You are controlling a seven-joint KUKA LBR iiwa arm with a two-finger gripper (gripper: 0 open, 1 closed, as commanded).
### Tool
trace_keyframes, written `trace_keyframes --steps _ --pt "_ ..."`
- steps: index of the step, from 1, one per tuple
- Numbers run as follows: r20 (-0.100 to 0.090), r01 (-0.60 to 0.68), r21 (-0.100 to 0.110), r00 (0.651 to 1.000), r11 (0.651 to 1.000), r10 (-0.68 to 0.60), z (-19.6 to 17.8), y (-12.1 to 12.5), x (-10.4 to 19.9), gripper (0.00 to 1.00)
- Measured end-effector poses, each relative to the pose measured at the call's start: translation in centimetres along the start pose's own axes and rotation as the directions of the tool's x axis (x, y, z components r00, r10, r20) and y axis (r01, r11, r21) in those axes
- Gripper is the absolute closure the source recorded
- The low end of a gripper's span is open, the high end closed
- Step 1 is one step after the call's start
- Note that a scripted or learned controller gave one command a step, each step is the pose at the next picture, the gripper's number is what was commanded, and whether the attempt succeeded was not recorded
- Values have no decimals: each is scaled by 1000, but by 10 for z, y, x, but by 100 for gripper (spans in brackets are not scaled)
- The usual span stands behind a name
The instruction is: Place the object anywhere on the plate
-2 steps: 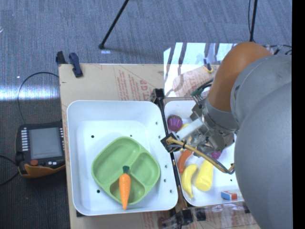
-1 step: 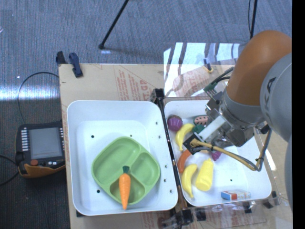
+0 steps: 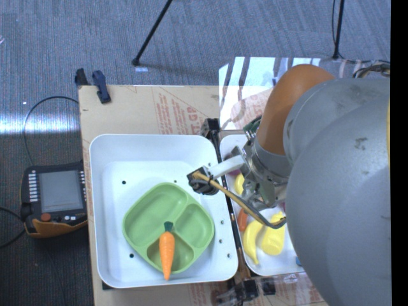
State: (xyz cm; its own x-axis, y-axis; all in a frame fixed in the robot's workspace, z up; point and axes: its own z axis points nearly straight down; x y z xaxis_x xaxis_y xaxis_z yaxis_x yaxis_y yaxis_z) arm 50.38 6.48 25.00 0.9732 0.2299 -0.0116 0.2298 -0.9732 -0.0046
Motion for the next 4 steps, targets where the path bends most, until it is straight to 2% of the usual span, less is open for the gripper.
trace_keyframes --steps 1,2,3,4 --pt "-2 -1 -1 1000 1000 1 -1 1 0 0" --pt "4 -3 3 1000 1000 3 -9 1 0 100" --pt "3 122 1 993 993 -122 61 -57 7 100" --pt "-19 -7 -2 1000 1000 7 -64 -19 69 100"
